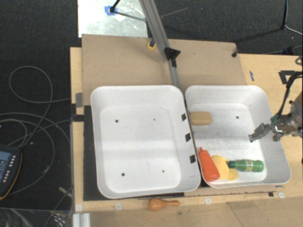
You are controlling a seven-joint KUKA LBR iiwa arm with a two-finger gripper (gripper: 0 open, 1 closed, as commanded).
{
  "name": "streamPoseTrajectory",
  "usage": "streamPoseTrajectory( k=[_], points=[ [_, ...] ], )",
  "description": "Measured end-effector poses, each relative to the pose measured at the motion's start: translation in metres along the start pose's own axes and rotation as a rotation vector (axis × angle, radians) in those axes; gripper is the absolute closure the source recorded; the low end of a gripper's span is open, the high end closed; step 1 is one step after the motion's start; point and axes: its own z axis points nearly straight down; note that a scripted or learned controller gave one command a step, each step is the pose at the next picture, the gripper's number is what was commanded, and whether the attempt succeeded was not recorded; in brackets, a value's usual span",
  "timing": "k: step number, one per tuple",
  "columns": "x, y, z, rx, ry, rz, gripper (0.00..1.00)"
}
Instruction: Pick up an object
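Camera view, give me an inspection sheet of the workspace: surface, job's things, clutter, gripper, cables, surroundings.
Surface: bench bearing left bin and right bin side by side.
Job's things: in the right bin, tan block by the left wall; orange bottle, yellow piece and green bottle along the near edge.
Clutter: brown wooden piece on the bench, in front of the bins.
Gripper: gripper above the right bin's right side, holding nothing visible.
Cables: loops on the floor at left.
Surroundings: dark carpet, handheld device, tripod leg.

White bins [142,96] hold an orange bottle [208,164], green bottle [246,165], tan block [201,118].
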Motion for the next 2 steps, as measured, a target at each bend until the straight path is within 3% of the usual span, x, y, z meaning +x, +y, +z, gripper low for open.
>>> streamPoseTrajectory(
  k=[1,2],
  points=[
    [0.0,0.001,-0.002,-0.004,-0.001,0.0,0.0],
    [0.0,0.004,0.06,0.001,0.001,0.003,0.0]
  ],
)
